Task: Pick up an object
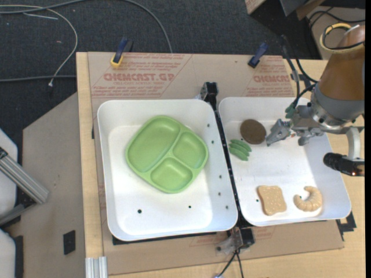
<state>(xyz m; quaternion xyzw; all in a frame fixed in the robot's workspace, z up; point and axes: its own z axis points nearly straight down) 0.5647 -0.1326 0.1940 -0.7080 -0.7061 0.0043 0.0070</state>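
The brown round object [253, 131] lies at the back of the right bin [290, 213], just left of the pincer [277, 133], whose fingers look parted and clamp nothing, with the green leafy piece [240, 149] near its front-left side.

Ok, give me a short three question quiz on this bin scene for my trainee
1. True or false: the green divided plate lies in the left bin.
2. Which item lies nearest the claw? A) toast slice B) brown round piece C) croissant-shaped piece
3. Fill in: the green leafy piece lies in the right bin near its ____ wall.

Key: 1 true; 2 B; 3 left.
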